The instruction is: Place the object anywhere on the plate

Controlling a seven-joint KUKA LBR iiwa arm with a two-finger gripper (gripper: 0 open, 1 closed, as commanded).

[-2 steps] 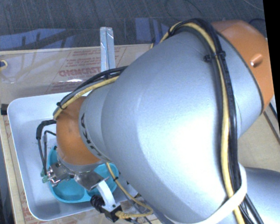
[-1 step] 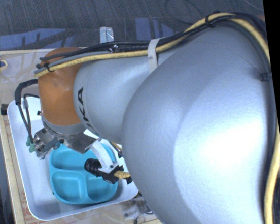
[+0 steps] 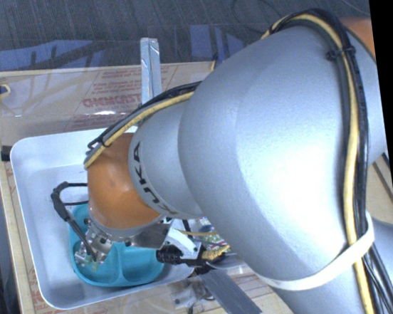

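The view is dominated by the grey arm (image 3: 270, 172). Beneath its orange band (image 3: 114, 188), the tool (image 3: 91, 254) is lowered over the blue plate (image 3: 118, 271) in the white bin (image 3: 35, 210) on the worktop (image 3: 52, 100). How it is set cannot be told, nor can the object be made out.

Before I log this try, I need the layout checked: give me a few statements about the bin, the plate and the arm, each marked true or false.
1. The plate is blue. True.
2. The plate lies on the bare bench outside the bin. False: it lies inside the white bin.
3. The arm hides much of the bin. True.
4. The arm's band above the wrist is green. False: it is orange.
5. The end effector is over the plate's left part. True.
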